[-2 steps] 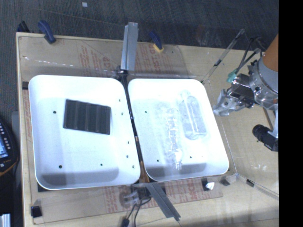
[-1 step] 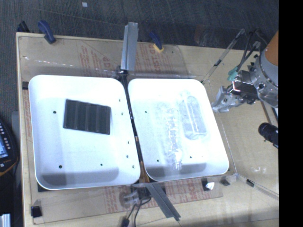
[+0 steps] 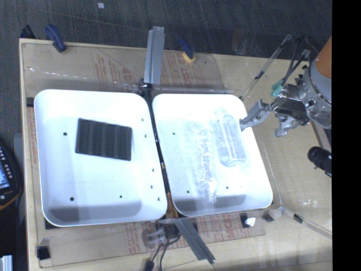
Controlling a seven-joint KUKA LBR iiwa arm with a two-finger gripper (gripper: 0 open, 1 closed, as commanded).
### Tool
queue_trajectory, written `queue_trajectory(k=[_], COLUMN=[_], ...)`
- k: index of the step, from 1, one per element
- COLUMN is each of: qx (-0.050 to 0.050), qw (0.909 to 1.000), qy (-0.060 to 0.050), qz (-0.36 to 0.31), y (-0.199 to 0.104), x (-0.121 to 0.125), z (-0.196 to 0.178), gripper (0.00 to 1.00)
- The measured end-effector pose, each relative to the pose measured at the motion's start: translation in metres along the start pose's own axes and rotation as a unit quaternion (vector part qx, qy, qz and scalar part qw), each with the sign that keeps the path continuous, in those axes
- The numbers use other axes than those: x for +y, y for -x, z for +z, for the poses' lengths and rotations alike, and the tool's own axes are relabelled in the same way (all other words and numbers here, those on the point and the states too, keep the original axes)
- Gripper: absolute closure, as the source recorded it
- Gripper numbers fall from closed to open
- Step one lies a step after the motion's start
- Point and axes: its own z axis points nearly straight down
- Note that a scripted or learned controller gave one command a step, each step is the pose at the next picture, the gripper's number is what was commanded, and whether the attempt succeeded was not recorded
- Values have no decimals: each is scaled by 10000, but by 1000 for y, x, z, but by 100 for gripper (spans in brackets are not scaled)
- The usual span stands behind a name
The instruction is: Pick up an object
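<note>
Nothing is lifted yet — the pincer hangs with its 2 fingers spread and bare over the right bin's far right rim, near the clear plastic bottle lying inside — so approach, grasp and lift all remain.

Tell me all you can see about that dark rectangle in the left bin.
The dark slab is a flat, near-black rectangle with faint lengthwise ridges, perhaps rubber or foam. It lies flat on the floor of the left bin, towards the upper left, slightly askew, its long side running across. It stays off the bin's walls, and nothing else touches it.
</note>
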Motion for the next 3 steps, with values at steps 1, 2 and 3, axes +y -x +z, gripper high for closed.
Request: queue_trajectory(k=[1, 2, 3], qx=[0, -3, -2], qw=[9995, 9984, 9998], qy=[-40, -46, -15], qz=[319, 568, -207], y=[27, 32, 32], x=[27, 40, 25], z=[78, 128, 80], gripper=[0, 0, 0])
